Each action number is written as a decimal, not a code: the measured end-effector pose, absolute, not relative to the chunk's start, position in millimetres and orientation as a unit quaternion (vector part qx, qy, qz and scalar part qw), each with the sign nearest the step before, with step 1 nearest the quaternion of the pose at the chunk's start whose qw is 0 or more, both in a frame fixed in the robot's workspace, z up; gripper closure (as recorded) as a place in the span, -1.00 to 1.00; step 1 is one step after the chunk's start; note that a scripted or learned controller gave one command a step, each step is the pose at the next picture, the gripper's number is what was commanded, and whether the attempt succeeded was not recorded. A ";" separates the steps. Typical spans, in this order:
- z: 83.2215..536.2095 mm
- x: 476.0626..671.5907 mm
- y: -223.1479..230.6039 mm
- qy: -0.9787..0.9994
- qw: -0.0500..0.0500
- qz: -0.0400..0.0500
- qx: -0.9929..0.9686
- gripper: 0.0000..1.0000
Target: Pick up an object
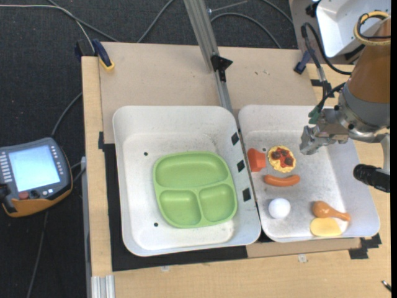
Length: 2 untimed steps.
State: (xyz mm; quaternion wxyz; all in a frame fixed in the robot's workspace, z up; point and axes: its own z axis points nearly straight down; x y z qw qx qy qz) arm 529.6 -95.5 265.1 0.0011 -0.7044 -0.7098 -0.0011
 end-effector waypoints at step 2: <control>245.3 546.6 4.2 -0.709 0.002 0.000 -0.705 1.00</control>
